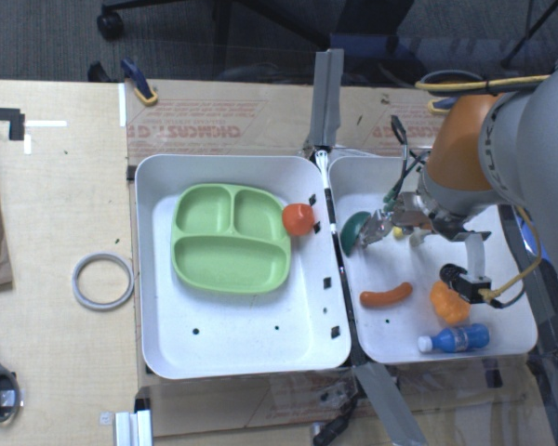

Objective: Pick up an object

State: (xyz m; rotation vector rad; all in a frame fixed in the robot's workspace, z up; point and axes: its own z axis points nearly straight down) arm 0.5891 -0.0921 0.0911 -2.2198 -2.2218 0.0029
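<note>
- Over the right bin (372, 342) the arm (502, 147) reaches in, and its claw (383, 226) sits low near the bin's left wall, just beside a dark green object (354, 229).
- Whether the claw is spread or closed cannot be told from this slant; nothing can be seen gripped, and the green object looks to lie next to the tip, not within it.
- Candidates in the right bin: the green object by the claw, a sausage (386, 295) nearer the middle, an orange lump (449, 303) partly behind the arm's cabling, and a blue bottle (457, 339) lying on its side near the front wall.
- Across the divider, the left bin (223, 351) holds a green tray (231, 240) with an orange ball (298, 217) touching its right edge.
- Risk: the green object lies close to the wall, so a descent there could knock the wall or pinch only an edge, and the object may slip out on the lift.
- Risk: a closing stroke beside the object instead of around it would merely shove it along the floor.
- Risk: the cables hanging near the orange lump could drag it or the bottle as the arm shifts.
- On the surface to the left lies a grey ring (103, 280), well apart from the bins.
</note>
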